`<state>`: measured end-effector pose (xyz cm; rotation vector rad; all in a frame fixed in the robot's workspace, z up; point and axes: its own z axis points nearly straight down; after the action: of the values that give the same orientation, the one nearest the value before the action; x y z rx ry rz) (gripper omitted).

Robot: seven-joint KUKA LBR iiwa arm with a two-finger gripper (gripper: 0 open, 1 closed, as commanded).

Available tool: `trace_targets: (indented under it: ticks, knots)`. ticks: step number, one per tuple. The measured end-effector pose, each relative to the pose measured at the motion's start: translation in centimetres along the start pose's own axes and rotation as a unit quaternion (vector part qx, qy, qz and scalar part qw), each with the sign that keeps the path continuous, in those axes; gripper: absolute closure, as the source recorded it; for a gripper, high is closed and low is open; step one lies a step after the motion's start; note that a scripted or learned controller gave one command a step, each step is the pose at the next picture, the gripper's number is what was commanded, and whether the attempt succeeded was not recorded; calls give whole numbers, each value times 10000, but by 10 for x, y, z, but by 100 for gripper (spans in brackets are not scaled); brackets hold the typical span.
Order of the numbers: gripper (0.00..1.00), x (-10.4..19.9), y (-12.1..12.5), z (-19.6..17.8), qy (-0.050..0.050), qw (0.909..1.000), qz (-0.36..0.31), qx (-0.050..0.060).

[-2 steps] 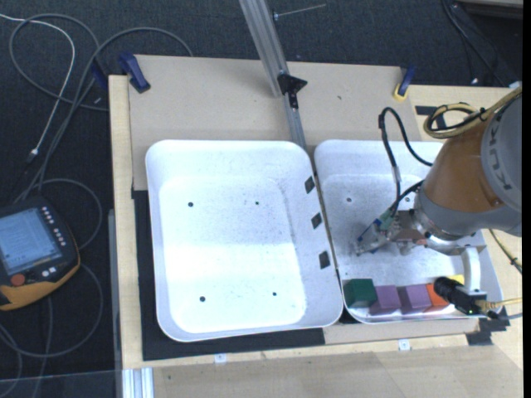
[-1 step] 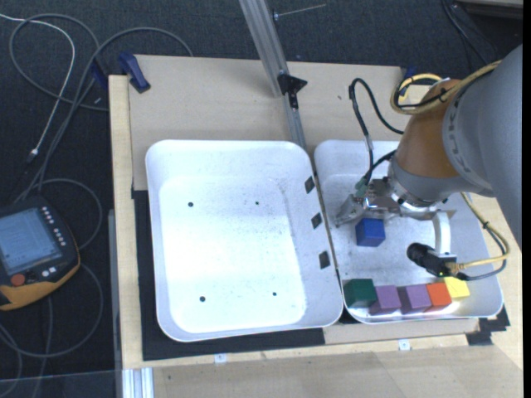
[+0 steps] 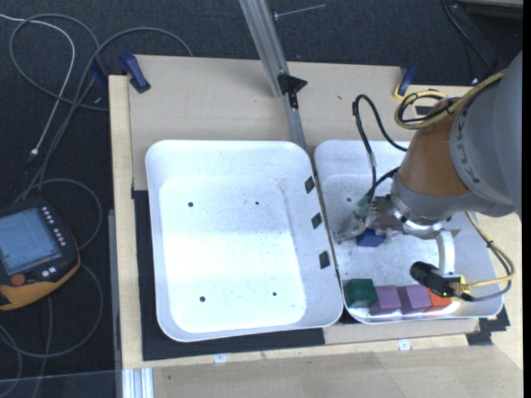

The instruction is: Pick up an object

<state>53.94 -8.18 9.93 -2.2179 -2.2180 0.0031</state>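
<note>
My gripper (image 3: 371, 219) hangs low over the middle of the right bin (image 3: 332, 166), under the grey arm with its orange band (image 3: 427, 166). A small blue object (image 3: 370, 238) lies on the bin floor directly beneath it, partly hidden by the gripper; whether they touch I cannot tell. Along the bin's front wall sit a green block (image 3: 359, 290), a purple block (image 3: 385, 299), a pink-purple block (image 3: 412, 298) and an orange piece (image 3: 440, 303), all apart from the gripper.
The left bin (image 3: 166, 172) lies beside the right one, with black clips (image 3: 316, 220) on the shared wall. A metal pole (image 3: 264, 36) slants over the bench's back. Cables loop near the arm (image 3: 365, 131). A handheld controller (image 3: 29, 251) rests at the far left.
</note>
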Motion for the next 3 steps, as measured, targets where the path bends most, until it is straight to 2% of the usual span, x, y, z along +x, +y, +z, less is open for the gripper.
trace_targets:
  ticks: [1, 2, 3]
  knots:
    - [100, 0, 2, -11, -1, 10000, -7, -16]
    - [0, 0, 1, -10, -2, 10000, -8, -10]
    - [0, -11, 54, 0, -17, 10000, -14, -46]
